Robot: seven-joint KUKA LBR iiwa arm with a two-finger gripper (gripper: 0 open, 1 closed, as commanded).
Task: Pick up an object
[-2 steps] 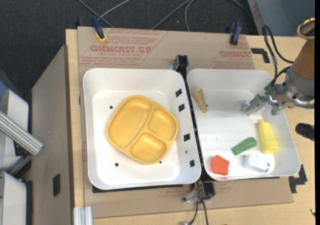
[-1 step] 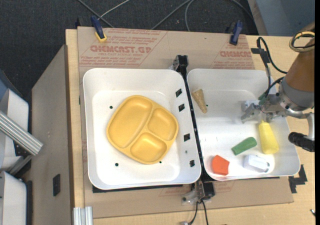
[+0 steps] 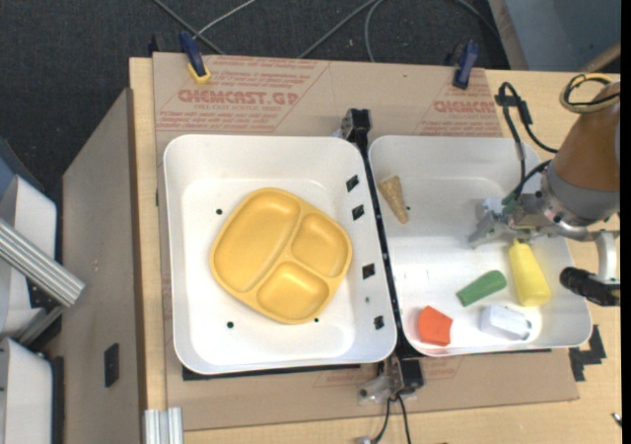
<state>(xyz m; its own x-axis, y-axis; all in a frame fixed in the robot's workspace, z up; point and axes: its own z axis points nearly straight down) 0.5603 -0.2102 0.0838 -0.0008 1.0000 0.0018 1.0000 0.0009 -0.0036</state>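
My gripper (image 3: 483,223) is low in the right bin (image 3: 434,151), at its right middle, pointing left. Its fingers are open with nothing between them. A yellow bottle-shaped object (image 3: 529,272) lies just below and to the right of the gripper, close to the wrist. Beside it, to the left, is a green block (image 3: 481,287). An orange-red object (image 3: 434,325) and a white object (image 3: 506,321) sit near the bin's front wall. A tan cone (image 3: 394,197) lies at the bin's left, well apart from the gripper.
The left bin (image 3: 187,235) holds a yellow divided plate (image 3: 281,255). The grey arm with its orange band (image 3: 590,151) reaches over the right bin's right wall. Black cables (image 3: 513,111) hang near the arm. Bare floor of the right bin (image 3: 434,245) lies left of the gripper.
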